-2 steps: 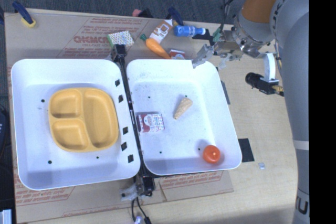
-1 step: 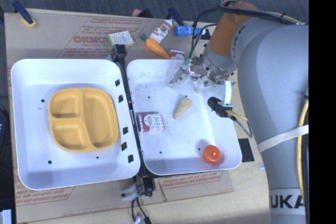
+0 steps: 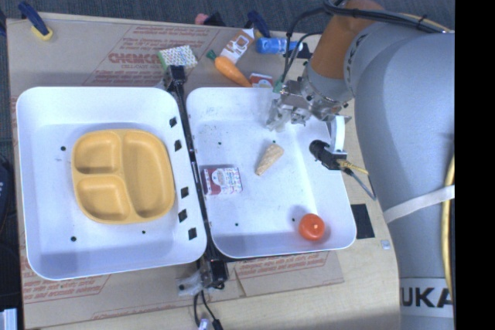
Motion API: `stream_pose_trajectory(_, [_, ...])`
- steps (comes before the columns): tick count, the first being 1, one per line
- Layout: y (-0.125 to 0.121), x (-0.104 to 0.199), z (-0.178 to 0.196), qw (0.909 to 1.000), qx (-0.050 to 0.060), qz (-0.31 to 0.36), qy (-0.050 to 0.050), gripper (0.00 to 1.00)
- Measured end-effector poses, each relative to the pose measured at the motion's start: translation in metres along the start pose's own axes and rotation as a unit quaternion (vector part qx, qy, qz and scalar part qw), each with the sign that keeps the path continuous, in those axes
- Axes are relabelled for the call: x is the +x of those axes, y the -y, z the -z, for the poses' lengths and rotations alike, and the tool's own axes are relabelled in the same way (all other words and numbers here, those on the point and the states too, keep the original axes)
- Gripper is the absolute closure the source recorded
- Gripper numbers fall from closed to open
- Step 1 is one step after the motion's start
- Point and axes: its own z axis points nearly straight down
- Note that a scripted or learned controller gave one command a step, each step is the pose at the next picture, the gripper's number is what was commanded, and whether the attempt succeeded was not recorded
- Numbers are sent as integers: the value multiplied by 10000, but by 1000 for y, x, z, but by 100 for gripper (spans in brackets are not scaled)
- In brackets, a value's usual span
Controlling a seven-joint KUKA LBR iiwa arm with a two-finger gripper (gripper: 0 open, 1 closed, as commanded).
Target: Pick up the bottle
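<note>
The grey arm (image 3: 402, 135) is reached in from the right, so that its bulk is carried over the right edge of the right bin (image 3: 232, 239). The cardboard-covered bench (image 3: 116, 50) is spread under two white bins, which are set side by side. The left bin (image 3: 46, 243) is taken up by a yellow divided plate (image 3: 122, 174), laid flat. In the right bin, a small carton (image 3: 222, 180), a pale wedge of bread (image 3: 268, 159) and an orange ball (image 3: 312, 226) are scattered apart from one another.

The end effector (image 3: 290, 110) is held low at the right bin's upper corner; whether it is wide or narrow cannot be told, and nothing is seen in it.

The bottle (image 3: 236, 47) — white, with an orange label — is lying on the bench just behind the right bin, beside a carrot (image 3: 230, 70) and a blue object (image 3: 271, 45). It is judged not yet grasped — a reach past the bin's rim would be needed.
</note>
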Motion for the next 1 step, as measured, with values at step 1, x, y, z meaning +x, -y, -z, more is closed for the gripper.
stream_pose_trajectory(1, [111, 31, -11, 9997, -17, -259, 11, 100])
